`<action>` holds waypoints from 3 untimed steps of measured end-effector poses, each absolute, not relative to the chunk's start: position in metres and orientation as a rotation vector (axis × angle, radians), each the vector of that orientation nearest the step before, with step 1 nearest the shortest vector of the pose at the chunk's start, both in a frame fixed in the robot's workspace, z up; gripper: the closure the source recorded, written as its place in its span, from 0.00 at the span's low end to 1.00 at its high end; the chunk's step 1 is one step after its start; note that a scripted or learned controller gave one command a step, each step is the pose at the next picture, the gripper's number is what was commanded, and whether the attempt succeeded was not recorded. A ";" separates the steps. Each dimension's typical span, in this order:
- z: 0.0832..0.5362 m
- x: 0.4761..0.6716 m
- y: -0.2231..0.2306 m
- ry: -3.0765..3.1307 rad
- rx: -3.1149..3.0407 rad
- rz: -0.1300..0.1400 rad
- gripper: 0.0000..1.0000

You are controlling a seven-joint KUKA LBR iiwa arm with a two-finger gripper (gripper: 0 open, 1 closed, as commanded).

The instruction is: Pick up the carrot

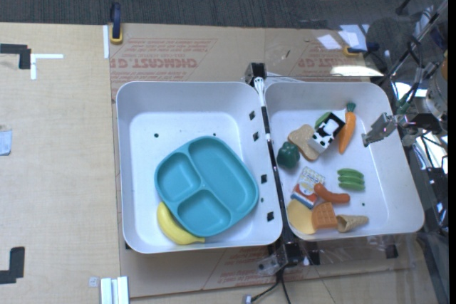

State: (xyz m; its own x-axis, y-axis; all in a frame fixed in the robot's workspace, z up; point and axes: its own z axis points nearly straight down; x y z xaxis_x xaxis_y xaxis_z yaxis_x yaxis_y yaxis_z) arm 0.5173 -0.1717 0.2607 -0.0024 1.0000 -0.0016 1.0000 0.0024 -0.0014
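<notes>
The carrot [346, 130] is orange with a green top. It lies in the right bin [388, 185], in the far half, slanting toward the back wall. Its left side touches a black-and-white toy carton [328, 130]. My gripper [377, 129] is a grey metal piece at the bin's right side, a short way right of the carrot and apart from it. Nothing shows in its grip. The arm behind it runs off the right edge of the view.
The right bin also holds a bread slice [305, 142], green pepper [288, 154], pea pods [350, 179], sausage [332, 194], waffle [324, 216] and cone [353, 223]. The left bin [142, 117] holds a teal divided plate [206, 185] and a banana [174, 226].
</notes>
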 end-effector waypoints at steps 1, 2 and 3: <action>0.214 0.588 -0.221 1.887 2.509 -0.004 0.00; 0.092 0.618 -0.200 1.861 2.537 0.001 0.00; 0.101 0.618 -0.201 1.866 2.531 -0.002 1.00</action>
